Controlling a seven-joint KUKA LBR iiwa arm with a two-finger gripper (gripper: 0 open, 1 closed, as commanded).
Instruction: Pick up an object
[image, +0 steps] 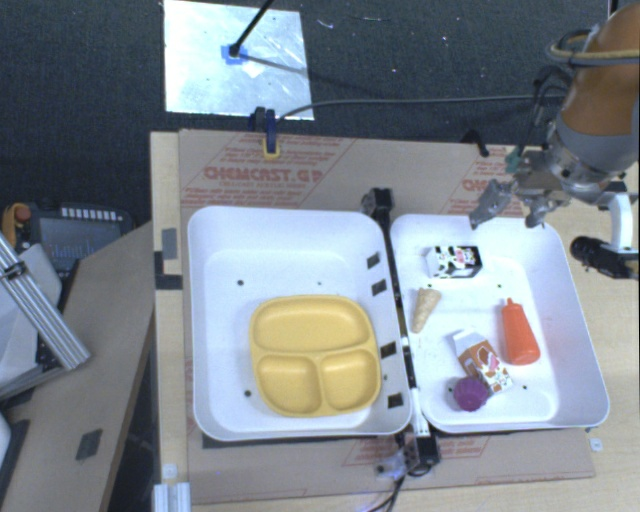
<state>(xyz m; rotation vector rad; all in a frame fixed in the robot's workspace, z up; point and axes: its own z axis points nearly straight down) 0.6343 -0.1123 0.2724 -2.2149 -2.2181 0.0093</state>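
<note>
Most of my arm is cut off by the right and top edges of the frame, so I see little more than the orange band and the grey wrist below it. My claw hangs over the far rim of the right bin, its two fingers spread wide with nothing between them.

The right bin holds five small things, all well apart from my fingers. Nearest the claw, at the far side, lies a small black-and-white carton; its print is too small to read. Just nearer than that, toward the left wall, lies a tan cone. An orange bottle lies toward the right side. A small orange-and-white box lies at a slant near the middle, and a purple ball touches its near end.

The left bin holds one yellow divided plate, lying flat toward the near right corner, with three compartments
</note>
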